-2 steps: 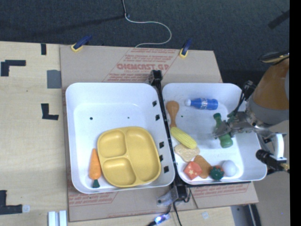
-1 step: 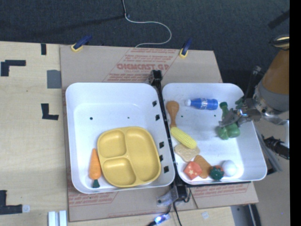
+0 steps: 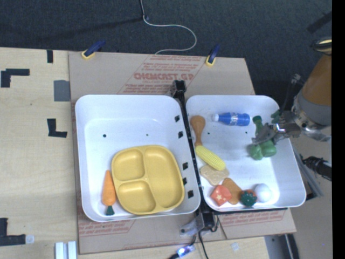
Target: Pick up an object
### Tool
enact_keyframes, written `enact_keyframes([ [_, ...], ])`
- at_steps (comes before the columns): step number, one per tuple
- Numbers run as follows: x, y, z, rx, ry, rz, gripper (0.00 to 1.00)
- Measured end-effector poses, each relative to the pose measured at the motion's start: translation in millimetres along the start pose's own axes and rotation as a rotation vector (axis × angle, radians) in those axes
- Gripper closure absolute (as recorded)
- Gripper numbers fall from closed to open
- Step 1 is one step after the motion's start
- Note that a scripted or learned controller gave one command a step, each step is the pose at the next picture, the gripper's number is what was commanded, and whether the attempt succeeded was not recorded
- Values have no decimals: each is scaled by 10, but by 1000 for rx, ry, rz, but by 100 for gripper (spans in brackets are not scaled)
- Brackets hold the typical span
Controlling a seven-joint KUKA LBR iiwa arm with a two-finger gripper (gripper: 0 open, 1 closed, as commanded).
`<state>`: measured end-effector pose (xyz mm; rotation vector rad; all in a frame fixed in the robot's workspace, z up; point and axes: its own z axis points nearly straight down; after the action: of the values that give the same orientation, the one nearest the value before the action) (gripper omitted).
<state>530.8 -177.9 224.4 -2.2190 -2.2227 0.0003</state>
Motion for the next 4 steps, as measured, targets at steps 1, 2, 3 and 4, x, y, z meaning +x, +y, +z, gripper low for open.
enact_keyframes([
  [1,471,117,93,1,0,-4,100],
  [2,957,198,121,1,1,-5,100],
  [3,1486,354,195,1,1,-5,100],
  [4,1944,599,39,-1,1,-5,100],
])
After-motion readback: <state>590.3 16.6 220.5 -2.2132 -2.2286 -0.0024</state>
